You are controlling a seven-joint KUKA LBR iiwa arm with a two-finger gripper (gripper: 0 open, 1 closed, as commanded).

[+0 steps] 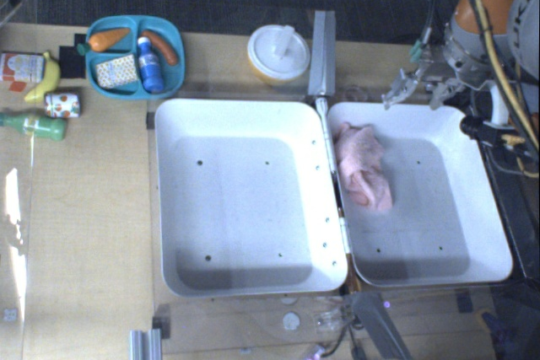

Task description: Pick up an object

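Fingers [396,94] of the gripper [417,90] look spread apart, thin and metallic, gripping nothing, above the right bin's [485,206] far rim. One pink, crumpled soft cloth [364,164] lies inside that bin by its left wall. Two smooth, rounded white bins; left bin [240,274].

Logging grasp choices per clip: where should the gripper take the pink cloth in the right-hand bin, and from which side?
Probably straight down onto the pink cloth's raised, bunched middle. It lies crumpled against the right bin's left wall, so a side approach there looks blocked; soft folds should pinch from above. The gripper hangs over the bin's far edge.
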